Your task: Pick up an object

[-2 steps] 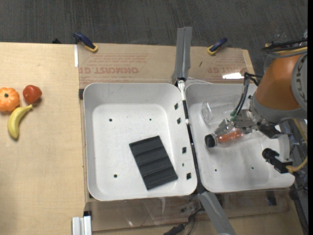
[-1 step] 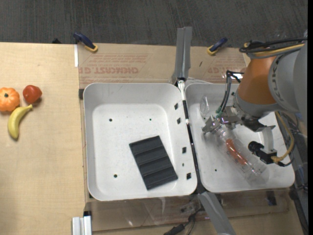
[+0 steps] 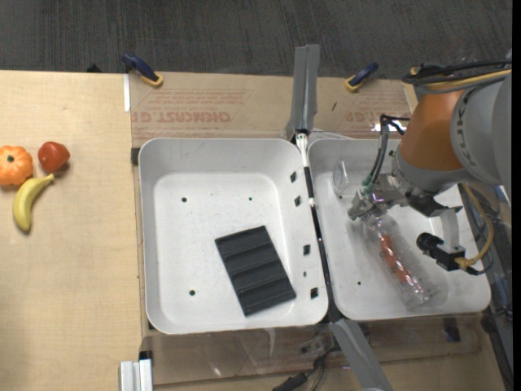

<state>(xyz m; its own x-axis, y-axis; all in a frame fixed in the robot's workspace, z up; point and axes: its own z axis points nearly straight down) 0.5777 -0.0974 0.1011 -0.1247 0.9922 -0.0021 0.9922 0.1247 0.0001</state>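
- The arm (image 3: 476, 129) comes in from three o'clock and fills the upper right, at about two o'clock from the picture's middle.
- Its grey body gives way to a broad orange band (image 3: 435, 141) just above the wrist.
- From the band the wrist slants down toward eight o'clock, with dark cables running beside it.
- The gripper (image 3: 364, 206) sits at the arm's low end, pointing toward eight o'clock.
- A black fitting (image 3: 435, 249) sticks out below the wrist, at about five o'clock from the gripper.
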